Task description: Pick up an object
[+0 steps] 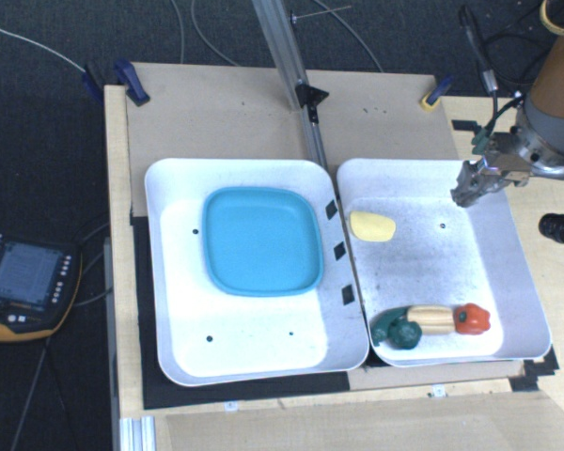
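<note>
Arm comes in from the right, gripper (472, 188) sits over the top-right corner of the right bin (508, 252), just inside the far rim. Wrist is tilted, fingertips point down-left toward the bin floor. Can't tell how the pincer stands: too small and dark at this res, and nothing visible in it.

Right bin contents, 4 objs:
- pale yellow lump (371, 226) near the left wall, upper half of the bin, lying on its own, well apart from the gripper.
- dark green obj (397, 331) at the near edge, bottom-left area.
- tan wooden cylinder (430, 319) lying on its side, touching the green obj at its left end.
- red obj (471, 318) at the cylinder's right end, touching or just beside it.
These 3 form a row along the near rim, well apart from the gripper.

Left bin (169, 327) holds 1 blue plate (263, 241), square w/ rounded corners, flat, sitting in the upper-right part of the bin.

The 2 bins sit side by side, touching at the middle, w/ black tabs along the seam. Bench (226, 111) is tan board; blue clamp (132, 83) at its far-left corner, yellow-blue clamp (438, 90) at the far right. Metal pole (282, 36) runs from the top down to the bins' seam. Teach pendant (23, 285) on the floor at left; cables on dark carpet beyond the bench.
</note>
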Robot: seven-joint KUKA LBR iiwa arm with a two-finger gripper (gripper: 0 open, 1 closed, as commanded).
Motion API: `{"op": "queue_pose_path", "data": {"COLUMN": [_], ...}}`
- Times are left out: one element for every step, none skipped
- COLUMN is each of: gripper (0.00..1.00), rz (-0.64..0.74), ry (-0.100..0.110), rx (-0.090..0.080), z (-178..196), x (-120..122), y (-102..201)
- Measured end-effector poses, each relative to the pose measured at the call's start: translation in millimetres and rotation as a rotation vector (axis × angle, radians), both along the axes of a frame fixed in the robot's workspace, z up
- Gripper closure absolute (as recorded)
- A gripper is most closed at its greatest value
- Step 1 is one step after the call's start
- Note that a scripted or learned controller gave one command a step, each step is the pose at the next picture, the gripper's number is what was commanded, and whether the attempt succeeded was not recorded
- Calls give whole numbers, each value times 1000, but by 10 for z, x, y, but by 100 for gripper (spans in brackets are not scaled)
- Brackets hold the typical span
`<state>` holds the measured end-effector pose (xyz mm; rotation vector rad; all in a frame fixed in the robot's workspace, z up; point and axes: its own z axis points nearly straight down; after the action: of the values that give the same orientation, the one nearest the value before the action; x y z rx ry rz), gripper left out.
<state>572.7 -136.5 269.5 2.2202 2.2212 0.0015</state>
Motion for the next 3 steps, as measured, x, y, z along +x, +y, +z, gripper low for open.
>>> {"op": "queue_pose_path", "data": {"gripper": [100,100,100], "rz": [5,4,5], "ry": [1,2,1], "rx": [1,1,2], "z": [14,-153,-152], "x": [175,321,393], "y": [540,996,1595]}}
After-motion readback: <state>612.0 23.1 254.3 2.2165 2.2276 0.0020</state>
